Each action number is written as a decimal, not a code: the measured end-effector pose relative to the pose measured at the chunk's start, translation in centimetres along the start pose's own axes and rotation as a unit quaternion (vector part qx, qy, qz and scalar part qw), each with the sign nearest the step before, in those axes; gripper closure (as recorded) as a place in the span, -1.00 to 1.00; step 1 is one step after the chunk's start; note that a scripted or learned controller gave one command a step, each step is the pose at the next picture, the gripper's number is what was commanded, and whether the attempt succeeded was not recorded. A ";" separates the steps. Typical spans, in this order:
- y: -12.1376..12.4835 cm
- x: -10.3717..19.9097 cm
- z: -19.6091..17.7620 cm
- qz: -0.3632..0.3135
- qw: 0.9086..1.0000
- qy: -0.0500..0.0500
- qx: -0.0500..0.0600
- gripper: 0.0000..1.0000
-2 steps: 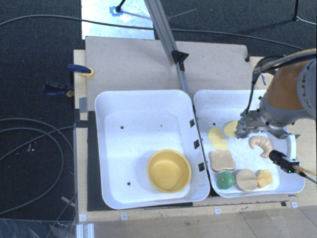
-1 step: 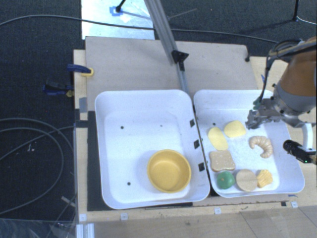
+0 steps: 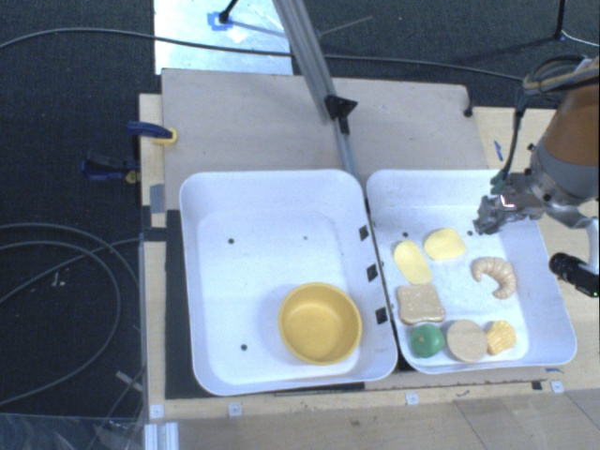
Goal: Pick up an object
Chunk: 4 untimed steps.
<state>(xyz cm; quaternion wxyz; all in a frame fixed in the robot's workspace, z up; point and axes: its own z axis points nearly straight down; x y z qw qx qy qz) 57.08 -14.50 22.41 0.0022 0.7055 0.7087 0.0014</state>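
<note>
Gripper (image 3: pixel 489 216) sits over the upper right part of the right bin (image 3: pixel 469 187), dark and blurred; cannot tell how it is set, and nothing is seen held in it. The grey arm (image 3: pixel 570 148) with its orange band enters from the right edge.

Right bin contents, all lying on the floor of the bin: pale yellow lump (image 3: pixel 444 244) just left of and below the gripper, apart from it; yellow oval piece (image 3: pixel 412 262) beside it; croissant (image 3: pixel 496 276) nearer the right wall; toast slice (image 3: pixel 419 302) below the oval piece; green ball (image 3: pixel 427 340), round tan biscuit (image 3: pixel 466 340) and small yellow shell-shaped piece (image 3: pixel 502 337) in a row along the near wall (ball touching the toast).

Left bin (image 3: pixel 234 204): one yellow bowl (image 3: pixel 321 322), upright, at the near right corner.

Both bins rest side by side on the desk (image 3: pixel 253 111).
</note>
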 end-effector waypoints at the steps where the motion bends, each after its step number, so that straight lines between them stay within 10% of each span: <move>1: 0.6 5.3 0.8 -0.002 1.000 0.001 0.002 1.00; 4: 1.7 21.2 0.5 -0.003 1.000 0.002 0.001 1.00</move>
